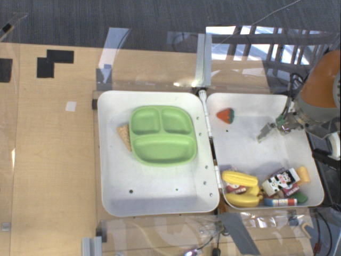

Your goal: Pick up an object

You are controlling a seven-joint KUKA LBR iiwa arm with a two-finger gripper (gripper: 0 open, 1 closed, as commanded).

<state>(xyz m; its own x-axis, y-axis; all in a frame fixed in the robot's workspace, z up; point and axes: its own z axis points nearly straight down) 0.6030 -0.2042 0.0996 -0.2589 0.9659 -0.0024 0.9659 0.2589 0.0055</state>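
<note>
Gripper [265, 134] hovers over bare floor of right bin [250, 159]; finger state cannot be told. Nearest target strawberry [225, 116]: centre above it, descend vertically, clear of divider.

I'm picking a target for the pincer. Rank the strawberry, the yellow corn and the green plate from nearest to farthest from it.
1. Strawberry, to the left of the pincer in the right bin.
2. Yellow corn, at that bin's front edge.
3. Green plate, in the left bin.
</note>
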